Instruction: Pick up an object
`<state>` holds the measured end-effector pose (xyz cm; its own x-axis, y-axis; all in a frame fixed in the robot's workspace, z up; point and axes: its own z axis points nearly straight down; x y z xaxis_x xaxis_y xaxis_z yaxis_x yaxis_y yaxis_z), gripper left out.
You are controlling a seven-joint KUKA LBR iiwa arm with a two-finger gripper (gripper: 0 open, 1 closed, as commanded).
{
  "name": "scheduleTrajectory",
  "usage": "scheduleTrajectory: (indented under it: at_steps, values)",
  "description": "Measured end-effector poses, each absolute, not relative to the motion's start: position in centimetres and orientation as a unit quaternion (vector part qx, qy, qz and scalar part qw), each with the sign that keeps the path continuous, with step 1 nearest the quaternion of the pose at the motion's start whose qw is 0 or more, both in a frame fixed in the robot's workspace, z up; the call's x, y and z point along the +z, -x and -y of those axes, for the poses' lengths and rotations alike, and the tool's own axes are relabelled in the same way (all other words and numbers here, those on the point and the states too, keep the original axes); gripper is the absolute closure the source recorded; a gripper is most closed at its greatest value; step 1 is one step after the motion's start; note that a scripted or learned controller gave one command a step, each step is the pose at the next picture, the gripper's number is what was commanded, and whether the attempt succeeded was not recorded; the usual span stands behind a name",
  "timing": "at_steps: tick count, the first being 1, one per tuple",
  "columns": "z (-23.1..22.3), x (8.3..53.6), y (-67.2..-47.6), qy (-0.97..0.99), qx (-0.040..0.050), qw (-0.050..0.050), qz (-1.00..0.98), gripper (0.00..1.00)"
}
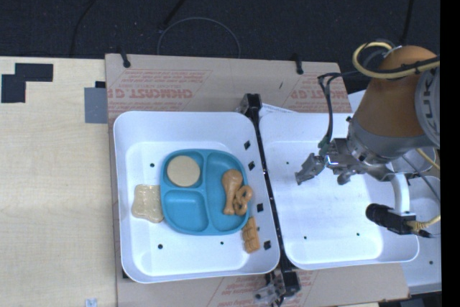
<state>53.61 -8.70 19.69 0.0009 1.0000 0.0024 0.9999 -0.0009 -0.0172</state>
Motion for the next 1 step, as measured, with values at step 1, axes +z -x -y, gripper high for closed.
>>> scheduleTrajectory:
  at_steps: [1]
  values:
    - [8.73, 20.38, -53.89, 0.707, 0.0011, 0.002, 0.707, 0.0]
